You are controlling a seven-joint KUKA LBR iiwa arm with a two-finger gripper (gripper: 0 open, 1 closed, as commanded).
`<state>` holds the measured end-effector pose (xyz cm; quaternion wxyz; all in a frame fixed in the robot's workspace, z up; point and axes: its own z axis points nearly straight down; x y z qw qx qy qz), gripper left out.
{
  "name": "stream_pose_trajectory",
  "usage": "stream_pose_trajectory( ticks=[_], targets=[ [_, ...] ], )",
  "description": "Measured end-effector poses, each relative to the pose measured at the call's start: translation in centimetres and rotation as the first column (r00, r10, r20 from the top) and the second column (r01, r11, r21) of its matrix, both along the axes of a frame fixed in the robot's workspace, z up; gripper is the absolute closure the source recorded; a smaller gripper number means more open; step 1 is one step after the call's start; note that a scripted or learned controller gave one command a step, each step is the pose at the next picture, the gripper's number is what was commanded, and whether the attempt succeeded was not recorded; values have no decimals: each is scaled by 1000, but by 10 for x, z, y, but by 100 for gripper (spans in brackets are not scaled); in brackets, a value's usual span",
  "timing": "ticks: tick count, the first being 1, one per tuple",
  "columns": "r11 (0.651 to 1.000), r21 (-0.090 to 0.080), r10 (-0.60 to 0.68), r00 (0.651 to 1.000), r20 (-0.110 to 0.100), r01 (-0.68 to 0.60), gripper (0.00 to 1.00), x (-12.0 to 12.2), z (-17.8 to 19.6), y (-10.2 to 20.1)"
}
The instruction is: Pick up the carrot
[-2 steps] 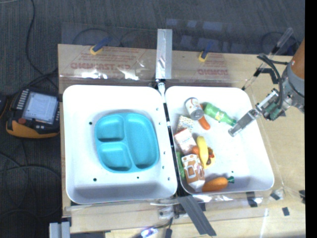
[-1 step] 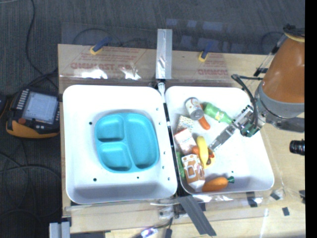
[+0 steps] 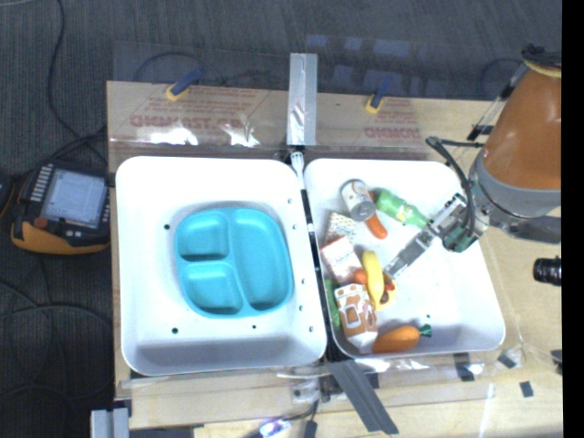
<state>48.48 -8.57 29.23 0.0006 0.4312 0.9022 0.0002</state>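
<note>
Gripper (image 3: 398, 265), its opening impossible to tell, slants down-left beside the banana (image 3: 372, 276), far from the carrot (image 3: 398, 338).

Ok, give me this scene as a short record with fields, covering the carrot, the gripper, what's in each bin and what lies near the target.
target: carrot, lying at the right bin's front edge
gripper: gripper over the right bin, above the banana, apart from the carrot
left bin: left bin holds a blue tray
right bin: can, green bottle, banana, carton, carrot
beside target: the carton, to its left
task state: carrot not yet picked up
</note>
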Motion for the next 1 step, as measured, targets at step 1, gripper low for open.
stream_pose_trajectory(
  ticks=[1],
  targets=[
    [1000, 0, 0, 1000, 0, 0, 0, 0, 0, 0]
  ],
)
